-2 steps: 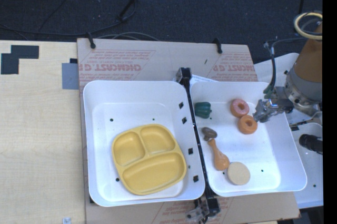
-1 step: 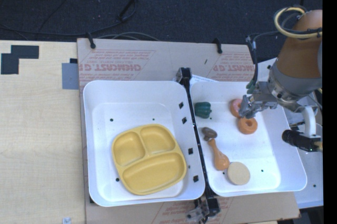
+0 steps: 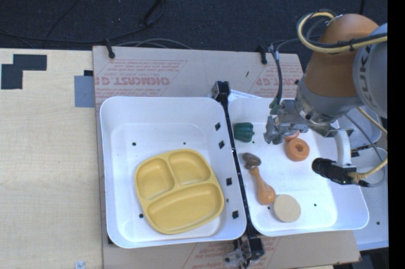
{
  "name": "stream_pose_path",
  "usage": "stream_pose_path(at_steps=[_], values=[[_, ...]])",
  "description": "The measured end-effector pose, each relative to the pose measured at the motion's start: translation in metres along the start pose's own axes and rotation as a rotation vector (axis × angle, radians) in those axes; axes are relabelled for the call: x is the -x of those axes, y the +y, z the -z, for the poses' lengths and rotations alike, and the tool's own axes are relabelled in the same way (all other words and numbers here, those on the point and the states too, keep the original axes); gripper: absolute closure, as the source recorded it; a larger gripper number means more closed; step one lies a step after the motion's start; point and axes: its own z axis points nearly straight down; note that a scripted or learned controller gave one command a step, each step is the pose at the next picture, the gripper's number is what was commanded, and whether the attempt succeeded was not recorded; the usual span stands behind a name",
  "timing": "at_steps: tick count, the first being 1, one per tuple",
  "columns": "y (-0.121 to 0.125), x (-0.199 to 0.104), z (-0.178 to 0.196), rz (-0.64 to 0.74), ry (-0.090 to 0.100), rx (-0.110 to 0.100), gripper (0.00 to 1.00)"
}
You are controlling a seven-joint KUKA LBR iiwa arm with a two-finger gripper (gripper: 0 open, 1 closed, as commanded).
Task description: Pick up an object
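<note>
Arm enters from the right; gripper (image 3: 278, 130) sits low over the far part of the right bin (image 3: 345, 214), between the green piece (image 3: 243, 130) on its left and the orange ring (image 3: 297, 149) just to its near-right. Claw state: cannot tell. Nothing seen held. Other candidates nearer: brown-headed tool with orange handle (image 3: 258, 177), then a cream disc (image 3: 286, 207). Left bin (image 3: 120, 135) carries a yellow divided tray (image 3: 180, 190). Judgement: the ring looks the closest target. To do it well, centre squarely over one object before descending; ring and green piece lie close enough that an offset approach may nudge either aside.
</note>
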Motion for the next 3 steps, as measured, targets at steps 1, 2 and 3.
stream_pose_path(at_steps=[1,2,3], values=[[0.0,-0.054,-0.006,0.001,0.001,-0.001,1.0],[0.022,-0.106,-0.01,0.001,0.0,0.001,1.0],[0.028,-0.151,-0.016,0.0,-0.002,0.0,1.0]])
